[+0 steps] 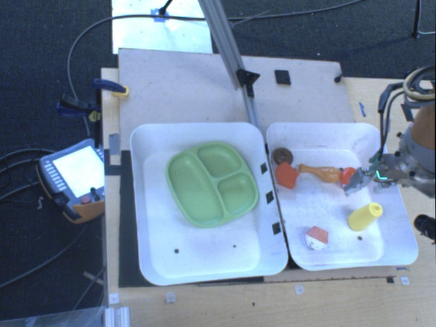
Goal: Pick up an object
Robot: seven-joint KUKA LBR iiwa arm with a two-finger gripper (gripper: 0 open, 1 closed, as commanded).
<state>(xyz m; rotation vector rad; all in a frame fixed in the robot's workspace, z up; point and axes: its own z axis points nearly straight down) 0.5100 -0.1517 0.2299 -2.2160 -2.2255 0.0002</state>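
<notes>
Right bin (392,251) holds the candidates: an orange drumstick-shaped toy (320,174) across its middle, a yellow bottle-like piece (364,216) nearer us. We judge the toy's red end (349,176) the target; a good grasp means straddling it squarely before closing. The arm (421,138) enters from the right, wrist low, gripper (359,181) just beside that end. Whether the pincer is spread or pressed together, we cannot tell.

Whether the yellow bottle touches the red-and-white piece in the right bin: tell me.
Apart. The camera view shows bare white bin floor between the yellow bottle and the red-and-white piece.
</notes>
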